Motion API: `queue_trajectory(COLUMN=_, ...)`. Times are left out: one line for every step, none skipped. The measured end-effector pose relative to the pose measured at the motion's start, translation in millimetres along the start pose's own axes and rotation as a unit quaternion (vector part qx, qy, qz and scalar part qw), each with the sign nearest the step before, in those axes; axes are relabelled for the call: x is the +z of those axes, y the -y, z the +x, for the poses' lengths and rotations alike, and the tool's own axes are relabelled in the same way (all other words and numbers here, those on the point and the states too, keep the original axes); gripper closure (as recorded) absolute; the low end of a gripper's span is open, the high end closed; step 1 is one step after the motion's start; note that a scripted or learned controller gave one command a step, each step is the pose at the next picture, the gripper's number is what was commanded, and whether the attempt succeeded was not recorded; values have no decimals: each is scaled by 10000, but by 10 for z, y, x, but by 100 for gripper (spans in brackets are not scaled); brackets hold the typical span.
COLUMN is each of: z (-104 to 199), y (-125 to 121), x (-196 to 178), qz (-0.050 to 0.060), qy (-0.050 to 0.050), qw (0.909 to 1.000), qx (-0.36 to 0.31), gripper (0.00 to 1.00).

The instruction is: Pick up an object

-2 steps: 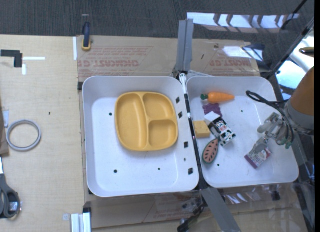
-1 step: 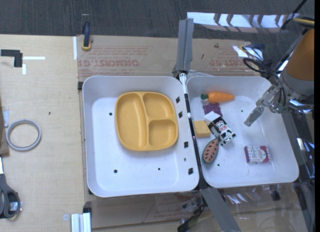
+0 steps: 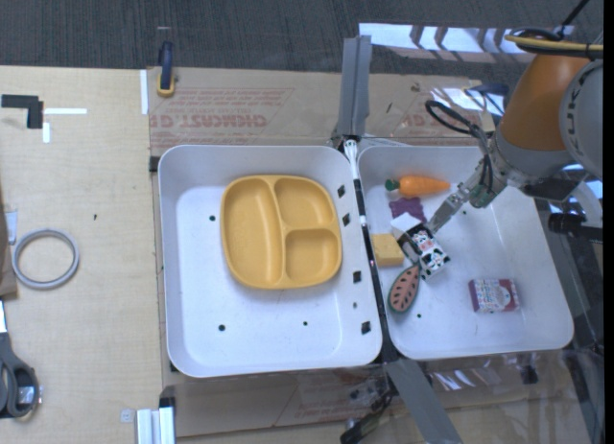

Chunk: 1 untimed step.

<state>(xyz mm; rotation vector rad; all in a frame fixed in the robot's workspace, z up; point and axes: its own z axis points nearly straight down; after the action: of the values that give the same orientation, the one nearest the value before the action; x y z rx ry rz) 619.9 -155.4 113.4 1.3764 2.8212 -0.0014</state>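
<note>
the arm (image 3: 542, 106) reached in from the right over the right bin (image 3: 537, 337), its gripper (image 3: 423, 241) slanting down and to the left. the tip sat right over a small black-and-white toy (image 3: 429, 252), patterned like a cow, near the bin's left-centre. the toy lay with its long axis running from upper left to lower right, roughly across the line of the gripper. whether the toy was pinched or merely touched could not be told.

just left of the toy sat a tan block (image 3: 387, 249) against the bin wall. below it lay an oval piece (image 3: 404, 289), reddish with dark spots and a green edge, its long axis tilted from lower left to upper right, its upper end close to the toy. above, a carrot (image 3: 422, 185) lay nearly level, its green end to the left and its orange tip to the right. a purple piece (image 3: 407, 209) lay between the carrot and the toy. a small red-and-white packet (image 3: 492, 294) lay apart toward the bin's right side; its print was too small to read.

the left bin (image 3: 192, 337) held a yellow plate (image 3: 281, 231) with three compartments. on the cardboard behind the bins ran red printed lettering (image 3: 225, 118), seen upside down and not readable. a grey ring (image 3: 43, 258) lay on the bench at far left.
</note>
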Motion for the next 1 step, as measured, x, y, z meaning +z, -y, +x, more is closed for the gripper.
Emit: queue_trajectory(z=-145, y=-143, x=-143, qz=-10, qy=13, qw=9792, qx=-2028, gripper=0)
